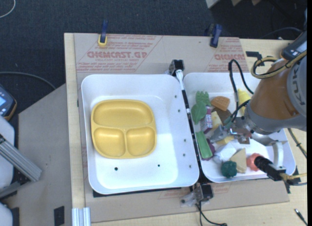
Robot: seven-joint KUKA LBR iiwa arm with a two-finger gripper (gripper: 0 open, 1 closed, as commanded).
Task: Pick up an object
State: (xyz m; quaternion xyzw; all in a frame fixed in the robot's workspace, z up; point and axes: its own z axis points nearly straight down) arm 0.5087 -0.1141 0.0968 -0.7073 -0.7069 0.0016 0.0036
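A grey KUKA arm (273, 98) with an orange band reaches in from the right edge of the surface (146, 49) and lowers its hand (225, 131) into the right bin (288, 158), among a heap of small toy items. The hand sits near the middle of that bin's clutter, close to a pink-and-white packet (209, 121) and just above a long green piece (204, 144) that lies along the bin's left wall. Whether the hand is spread or closed cannot be told from this angle, and nothing can be seen gripped in it. Around it lie a leafy green toy (200, 105) towards the bin's far-left corner, a brown piece (220, 103) beside that, a yellow item (242, 96) partly behind the arm, and along the near edge a dark green lump (229, 168), a tan wedge (239, 159) and a red piece (252, 161). The left bin (168, 171) holds a yellow divided plate (124, 128) set towards its left side. Judging by the pose, the step in hand is the descent and grasp attempt on one of the items in the pile; which one is the target is unclear. The next move calls for the hand to close firmly on a single item and lift straight up, clear of its crowded neighbours, any of which could be nudged or dragged along.
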